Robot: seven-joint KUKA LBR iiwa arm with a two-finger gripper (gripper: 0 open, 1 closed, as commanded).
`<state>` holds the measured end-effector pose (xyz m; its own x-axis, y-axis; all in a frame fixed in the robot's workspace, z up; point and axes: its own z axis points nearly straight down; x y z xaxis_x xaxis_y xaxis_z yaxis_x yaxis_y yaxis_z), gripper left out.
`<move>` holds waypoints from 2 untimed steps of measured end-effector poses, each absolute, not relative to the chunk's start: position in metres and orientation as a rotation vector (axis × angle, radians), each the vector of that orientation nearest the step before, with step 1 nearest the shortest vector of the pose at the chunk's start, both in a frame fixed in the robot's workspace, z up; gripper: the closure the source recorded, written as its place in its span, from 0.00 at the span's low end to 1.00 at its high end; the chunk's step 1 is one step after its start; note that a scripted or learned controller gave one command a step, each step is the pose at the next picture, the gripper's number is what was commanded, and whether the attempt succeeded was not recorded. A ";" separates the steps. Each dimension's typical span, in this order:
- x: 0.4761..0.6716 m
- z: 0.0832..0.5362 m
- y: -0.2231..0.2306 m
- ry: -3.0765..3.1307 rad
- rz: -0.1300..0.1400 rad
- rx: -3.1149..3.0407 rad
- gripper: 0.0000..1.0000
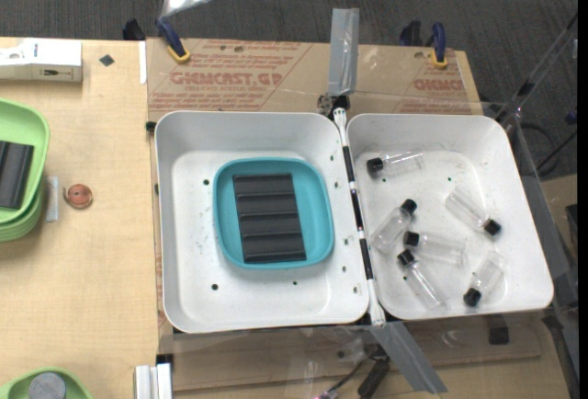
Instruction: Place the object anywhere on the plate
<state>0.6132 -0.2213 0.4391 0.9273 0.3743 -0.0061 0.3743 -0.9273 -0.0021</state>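
Six small clear plastic vials with black caps (436, 248) lie scattered on their sides in the right-hand shallow white bin (514, 167), well apart from the teal square plate with rounded corners (317, 204). That plate sits in the middle of the left-hand white bin (184, 278), and a black ribbed block (268, 217) covers most of its centre. The vials are see-through and hard to pick out against the white floor; the caps give them away more than the bodies do.

Behind the bins a brown cardboard sheet (239, 80) lies on the wooden table (101, 278), pinned by two blue-and-orange clamps (172, 39). Its red print looks like "CHEMCAST GP", and a second copy to the right is cut short by the bin rim. At the left edge a light green tray (28, 126) holding something dark is cut off, and a small copper-coloured disc (79, 196) lies just beside it.
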 end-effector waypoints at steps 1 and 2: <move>0.613 0.439 -0.221 -0.599 0.010 -3.083 0.00; 0.613 0.439 -0.221 -0.599 0.010 -3.083 0.00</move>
